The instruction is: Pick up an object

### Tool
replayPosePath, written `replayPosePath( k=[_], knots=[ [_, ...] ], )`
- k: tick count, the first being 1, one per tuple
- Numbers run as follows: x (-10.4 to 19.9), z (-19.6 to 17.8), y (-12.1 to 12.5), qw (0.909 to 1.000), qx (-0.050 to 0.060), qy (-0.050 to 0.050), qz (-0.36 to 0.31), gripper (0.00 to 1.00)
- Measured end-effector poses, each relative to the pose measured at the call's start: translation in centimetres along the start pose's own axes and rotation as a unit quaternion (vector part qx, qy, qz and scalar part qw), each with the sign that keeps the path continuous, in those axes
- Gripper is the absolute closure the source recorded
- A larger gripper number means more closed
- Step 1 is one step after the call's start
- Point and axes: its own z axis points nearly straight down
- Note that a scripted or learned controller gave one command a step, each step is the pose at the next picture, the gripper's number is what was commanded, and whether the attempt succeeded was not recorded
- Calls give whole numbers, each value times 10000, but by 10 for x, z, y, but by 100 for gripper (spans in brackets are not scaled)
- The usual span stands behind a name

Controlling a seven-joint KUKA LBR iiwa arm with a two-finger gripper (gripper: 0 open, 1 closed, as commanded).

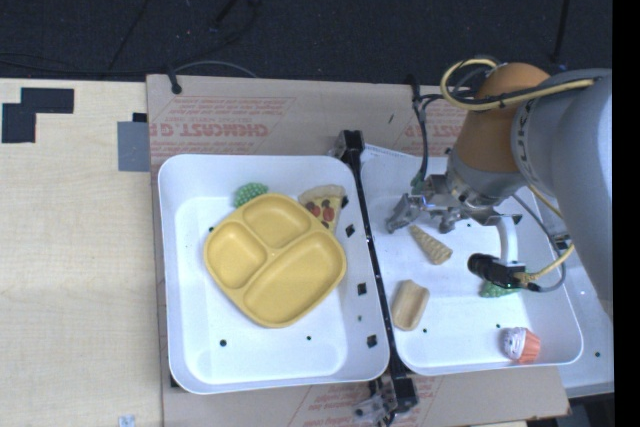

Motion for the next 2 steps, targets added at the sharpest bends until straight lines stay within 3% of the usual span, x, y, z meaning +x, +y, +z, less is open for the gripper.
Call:
replayPosePath(
  k=[1,2],
  knots=[
    [0,-2,0,10000,-16,-1,14,0],
    [-1,-12,-1,10000,-9,1,23,100]
  ],
)
